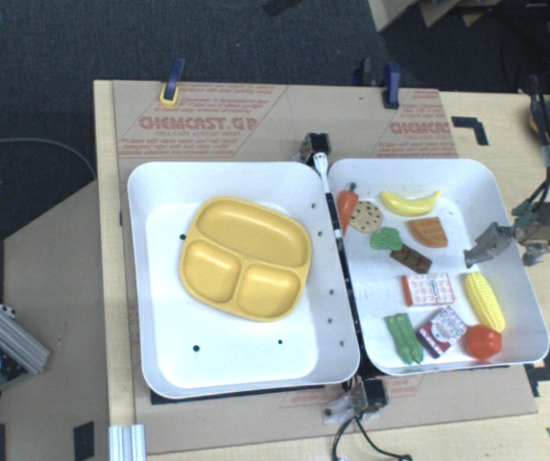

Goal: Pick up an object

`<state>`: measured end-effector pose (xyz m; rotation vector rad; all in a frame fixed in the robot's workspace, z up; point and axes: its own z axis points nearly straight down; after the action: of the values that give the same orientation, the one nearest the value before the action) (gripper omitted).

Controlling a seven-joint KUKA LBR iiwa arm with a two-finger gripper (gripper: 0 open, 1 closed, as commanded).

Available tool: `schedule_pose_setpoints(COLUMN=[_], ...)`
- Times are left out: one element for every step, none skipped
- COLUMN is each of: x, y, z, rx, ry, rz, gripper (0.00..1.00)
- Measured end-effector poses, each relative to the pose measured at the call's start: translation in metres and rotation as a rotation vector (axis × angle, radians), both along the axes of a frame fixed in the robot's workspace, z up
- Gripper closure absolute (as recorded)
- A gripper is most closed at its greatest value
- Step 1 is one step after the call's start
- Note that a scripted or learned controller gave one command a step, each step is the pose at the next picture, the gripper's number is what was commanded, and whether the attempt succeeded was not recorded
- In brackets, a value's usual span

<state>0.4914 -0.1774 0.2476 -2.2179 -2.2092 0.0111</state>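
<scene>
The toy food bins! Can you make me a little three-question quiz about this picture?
1. True or false: the yellow plate lies in the left bin.
2. Which toy lies nearest the gripper? A) corn cob B) carrot C) green pea pod
3. What round red toy sits in the right bin's near corner?

Key: 1 true; 2 A; 3 the tomato.
</scene>
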Motion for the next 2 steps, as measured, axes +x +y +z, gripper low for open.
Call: schedule_pose_setpoints(x=[0.003,0.012], y=[0.000,0.001], z=[0.007,-0.044], rx=[-0.003,-0.001], ry=[-0.014,-0.008], rz=[0.004,0.004], gripper=[0.00,0.00])
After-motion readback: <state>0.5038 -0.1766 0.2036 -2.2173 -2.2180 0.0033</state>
